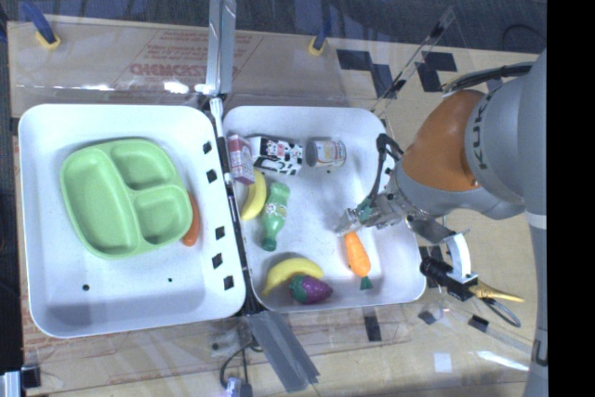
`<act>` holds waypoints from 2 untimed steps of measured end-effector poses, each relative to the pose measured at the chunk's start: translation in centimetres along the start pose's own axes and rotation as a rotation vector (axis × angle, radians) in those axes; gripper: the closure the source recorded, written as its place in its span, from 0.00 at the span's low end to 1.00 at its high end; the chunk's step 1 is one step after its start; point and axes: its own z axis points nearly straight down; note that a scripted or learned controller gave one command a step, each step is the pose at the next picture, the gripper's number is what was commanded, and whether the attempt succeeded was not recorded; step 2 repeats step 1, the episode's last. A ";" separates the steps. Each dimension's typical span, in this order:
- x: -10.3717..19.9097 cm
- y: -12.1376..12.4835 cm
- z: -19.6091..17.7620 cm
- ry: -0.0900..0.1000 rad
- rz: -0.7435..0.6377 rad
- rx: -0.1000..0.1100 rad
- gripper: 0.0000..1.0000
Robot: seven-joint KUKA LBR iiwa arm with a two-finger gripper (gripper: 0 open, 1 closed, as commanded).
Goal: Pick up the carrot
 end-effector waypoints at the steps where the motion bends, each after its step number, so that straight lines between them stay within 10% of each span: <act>1: 2.5 -1.1 -9.8 -0.001 0.074 -0.002 1.00; 2: 2.5 -1.1 -9.8 -0.001 0.074 -0.002 1.00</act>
